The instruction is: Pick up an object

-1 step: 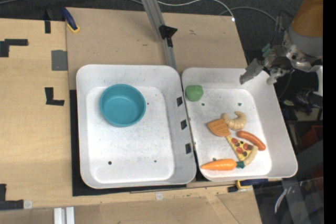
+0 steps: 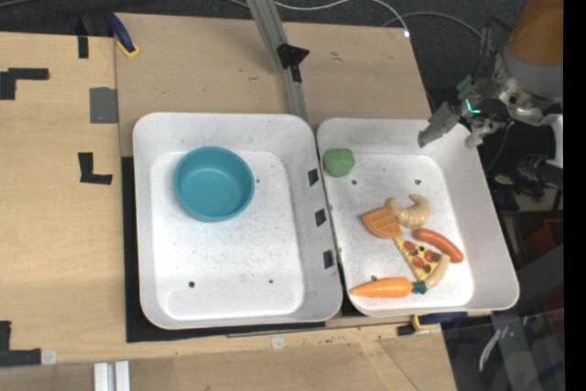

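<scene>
The right bin (image 2: 476,197) holds several toy foods: a green round piece (image 2: 339,162) at its far left corner, a tan croissant (image 2: 410,211), an orange wedge (image 2: 379,222), a red sausage (image 2: 439,244), a pizza slice (image 2: 422,263) and an orange carrot (image 2: 383,288) near the front. My gripper (image 2: 450,136) hangs over the far right edge of that bin, above and to the right of the foods. It is open, with nothing between its fingers.
A blue bowl (image 2: 214,183) sits in the left bin (image 2: 229,288). A grey metal post (image 2: 265,14) slants down to the gap between the bins at the back. Cables run across the dark floor behind the bench.
</scene>
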`<state>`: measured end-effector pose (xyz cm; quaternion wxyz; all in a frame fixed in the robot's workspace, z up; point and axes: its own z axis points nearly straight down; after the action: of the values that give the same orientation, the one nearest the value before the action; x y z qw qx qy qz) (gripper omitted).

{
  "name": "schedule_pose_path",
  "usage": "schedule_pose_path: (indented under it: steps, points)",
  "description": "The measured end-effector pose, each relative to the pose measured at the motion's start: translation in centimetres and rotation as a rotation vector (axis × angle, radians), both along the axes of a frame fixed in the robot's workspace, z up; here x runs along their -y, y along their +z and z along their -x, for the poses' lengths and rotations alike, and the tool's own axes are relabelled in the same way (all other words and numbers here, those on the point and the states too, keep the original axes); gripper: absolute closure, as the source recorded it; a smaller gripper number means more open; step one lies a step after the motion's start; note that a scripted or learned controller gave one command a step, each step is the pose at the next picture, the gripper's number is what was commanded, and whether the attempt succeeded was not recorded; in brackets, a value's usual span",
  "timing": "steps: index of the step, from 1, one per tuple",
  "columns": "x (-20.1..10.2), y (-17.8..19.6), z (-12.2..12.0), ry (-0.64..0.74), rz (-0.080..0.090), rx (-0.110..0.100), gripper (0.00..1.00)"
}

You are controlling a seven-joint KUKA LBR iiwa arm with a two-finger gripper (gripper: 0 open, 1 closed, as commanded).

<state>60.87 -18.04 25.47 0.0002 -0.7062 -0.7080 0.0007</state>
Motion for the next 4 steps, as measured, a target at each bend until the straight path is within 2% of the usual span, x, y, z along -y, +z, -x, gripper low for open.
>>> schedule_pose_path:
  steps: [3, 4]
  points:
    - [-1.0, -14.0, 1.2, -0.001, 0.000, -0.005, 0.00]
    - [-1.0, -12.8, 1.1, 0.001, -0.001, -0.002, 1.00]
